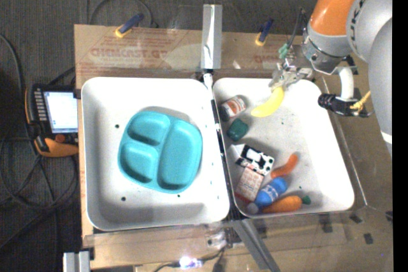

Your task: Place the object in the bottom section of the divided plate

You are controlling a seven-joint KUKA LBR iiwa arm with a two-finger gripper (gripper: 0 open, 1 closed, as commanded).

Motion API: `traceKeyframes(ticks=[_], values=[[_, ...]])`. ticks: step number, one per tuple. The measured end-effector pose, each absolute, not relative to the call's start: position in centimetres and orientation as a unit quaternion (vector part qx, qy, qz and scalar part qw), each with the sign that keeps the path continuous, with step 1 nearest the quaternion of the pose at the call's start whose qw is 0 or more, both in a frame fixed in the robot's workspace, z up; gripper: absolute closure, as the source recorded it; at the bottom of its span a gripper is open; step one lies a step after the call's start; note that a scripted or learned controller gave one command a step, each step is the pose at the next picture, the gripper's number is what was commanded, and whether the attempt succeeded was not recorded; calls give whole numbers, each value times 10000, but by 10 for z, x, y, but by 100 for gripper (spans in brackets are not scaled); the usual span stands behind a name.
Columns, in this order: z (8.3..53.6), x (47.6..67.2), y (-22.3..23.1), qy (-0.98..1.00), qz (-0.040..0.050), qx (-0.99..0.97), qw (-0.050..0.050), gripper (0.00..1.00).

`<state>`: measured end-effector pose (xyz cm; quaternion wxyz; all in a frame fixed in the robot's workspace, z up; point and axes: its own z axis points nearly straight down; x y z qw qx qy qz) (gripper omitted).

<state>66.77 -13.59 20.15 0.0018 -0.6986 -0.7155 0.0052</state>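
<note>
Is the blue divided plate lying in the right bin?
No, the plate lies in the left bin, with nothing on it.

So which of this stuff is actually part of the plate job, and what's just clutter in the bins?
Part of the job:
- banana, hanging at the gripper over the right bin
- teal divided plate in the left bin

Just lying about, all in the right bin:
- small can
- dark green piece
- black-and-white item
- two carrots
- blue bottle
</note>
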Motion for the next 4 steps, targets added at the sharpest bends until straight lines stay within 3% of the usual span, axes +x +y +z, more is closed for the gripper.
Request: traceKeyframes(ticks=[1,2,3,4], values=[[241,615,-131,-7129,30,-7013,32,100],[185,597,-13,-7154,38,-6987,40,100],[179,533,42,-7412,42,-6713,41,100],[116,481,122,-7729,51,-6345,49,100]])
